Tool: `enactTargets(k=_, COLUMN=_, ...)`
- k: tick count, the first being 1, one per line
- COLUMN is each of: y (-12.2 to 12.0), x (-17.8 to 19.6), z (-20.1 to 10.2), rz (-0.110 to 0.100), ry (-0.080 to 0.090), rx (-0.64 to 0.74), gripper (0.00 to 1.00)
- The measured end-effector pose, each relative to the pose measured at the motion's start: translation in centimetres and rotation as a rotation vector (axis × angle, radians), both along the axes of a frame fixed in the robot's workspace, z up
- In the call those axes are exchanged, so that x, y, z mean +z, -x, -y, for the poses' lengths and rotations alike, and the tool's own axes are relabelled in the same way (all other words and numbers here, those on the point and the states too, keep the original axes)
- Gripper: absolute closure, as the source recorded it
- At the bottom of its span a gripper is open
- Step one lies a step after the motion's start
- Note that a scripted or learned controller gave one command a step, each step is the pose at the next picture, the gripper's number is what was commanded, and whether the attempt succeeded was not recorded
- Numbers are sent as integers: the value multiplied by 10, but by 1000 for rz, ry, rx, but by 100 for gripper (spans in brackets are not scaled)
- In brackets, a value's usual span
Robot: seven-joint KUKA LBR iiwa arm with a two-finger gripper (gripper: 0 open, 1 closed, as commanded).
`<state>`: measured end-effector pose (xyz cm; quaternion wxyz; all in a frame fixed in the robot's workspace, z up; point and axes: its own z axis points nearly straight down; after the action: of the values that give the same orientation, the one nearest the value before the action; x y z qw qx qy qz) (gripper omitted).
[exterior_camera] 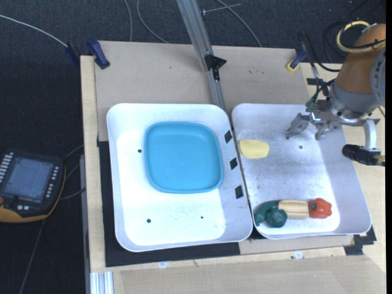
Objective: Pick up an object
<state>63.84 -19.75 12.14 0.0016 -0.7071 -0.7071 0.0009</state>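
Hovering with fingers spread and empty, the gripper (310,127) sits near the right bin's (343,182) far edge; descending there grabs nothing (toys (294,211) crowd the near edge).

The arm (361,72) is cut off by the right edge of the camera view, so only its wrist section and orange band are visible. The gripper (309,127) is small in the frame, and its finger detail is not sharp. The handheld controller (27,185) is cut off by the left edge. The metal pole (199,35) leaves the frame at the top edge, and its upper end is not visible. The green object (271,215), the tan object (294,209) and the red object (320,208) touch one another; their exact shapes are too small to identify. The bench (153,66) continues beyond the bottom edge.
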Motion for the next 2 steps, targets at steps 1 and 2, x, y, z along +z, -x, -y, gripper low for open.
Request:
enactTargets(k=1, y=0, x=-27, z=0, rz=1, ry=0, rx=1, gripper=0)
enactTargets(k=2, y=-1, x=-15, z=0, rz=5, ry=2, rx=1, gripper=100)
